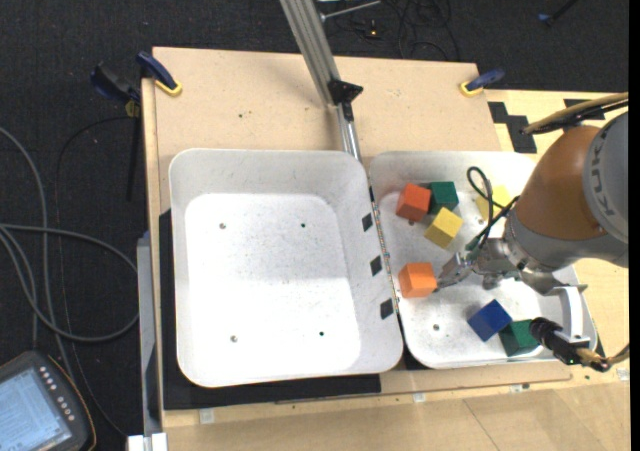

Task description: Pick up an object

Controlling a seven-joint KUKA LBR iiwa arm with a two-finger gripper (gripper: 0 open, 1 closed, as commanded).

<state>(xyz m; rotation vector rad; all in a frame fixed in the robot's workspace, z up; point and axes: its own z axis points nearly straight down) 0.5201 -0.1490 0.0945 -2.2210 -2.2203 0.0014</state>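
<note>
Claw (450,276): low in the right bin (420,339), tips just beside the lower orange block (418,280) on its right side; touching or apart cannot be told, nor how wide the claw stands. Near it, up the bin: yellow block (444,227), upper orange block (413,202), dark green block (443,195). Toward the front edge: blue block (490,320), green block (518,337). Left bin (200,239) alongside, rims meeting

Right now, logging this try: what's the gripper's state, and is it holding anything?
Gripper: low in the right bin, its tip at the near orange block; open or closed cannot be told, nor any hold.
</note>
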